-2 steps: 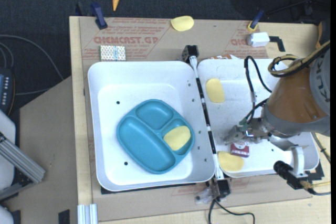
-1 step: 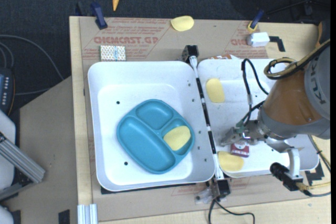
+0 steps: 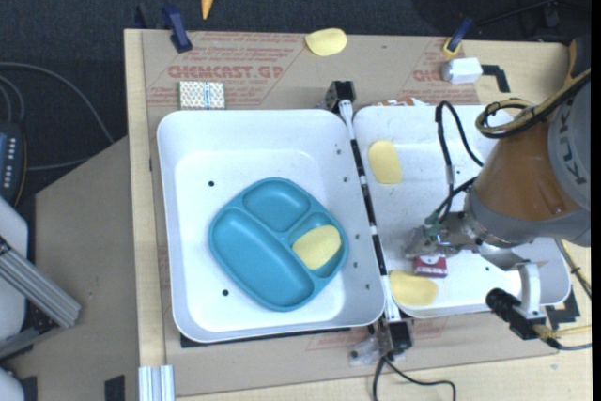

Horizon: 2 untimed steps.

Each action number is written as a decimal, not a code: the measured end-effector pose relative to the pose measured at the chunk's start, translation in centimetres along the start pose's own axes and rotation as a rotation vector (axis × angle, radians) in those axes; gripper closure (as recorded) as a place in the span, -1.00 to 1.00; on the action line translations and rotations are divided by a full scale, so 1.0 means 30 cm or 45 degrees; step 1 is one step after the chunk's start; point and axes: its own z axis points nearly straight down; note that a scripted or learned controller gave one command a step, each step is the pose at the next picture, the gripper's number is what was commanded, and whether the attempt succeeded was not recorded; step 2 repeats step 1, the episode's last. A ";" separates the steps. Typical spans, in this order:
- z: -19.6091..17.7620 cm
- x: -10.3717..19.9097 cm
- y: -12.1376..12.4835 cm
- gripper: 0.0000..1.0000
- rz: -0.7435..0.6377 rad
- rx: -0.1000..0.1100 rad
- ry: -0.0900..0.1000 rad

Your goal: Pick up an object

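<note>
The grey arm's gripper (image 3: pixel 429 251) is reaching down over a small red-and-white packet (image 3: pixel 431 265) in the right white bin (image 3: pixel 470 296); jaws' state unclear; next, close and lift.

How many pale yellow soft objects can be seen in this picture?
4. One pale yellow object lies on the bench above the bins, one in the blue divided plate, one in the right white bin, one at its near edge. The arm may hide others.
</note>
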 end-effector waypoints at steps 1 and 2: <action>-0.303 0.197 0.117 1.00 -0.004 -0.004 -0.001; -0.303 0.197 0.117 1.00 -0.004 -0.004 -0.001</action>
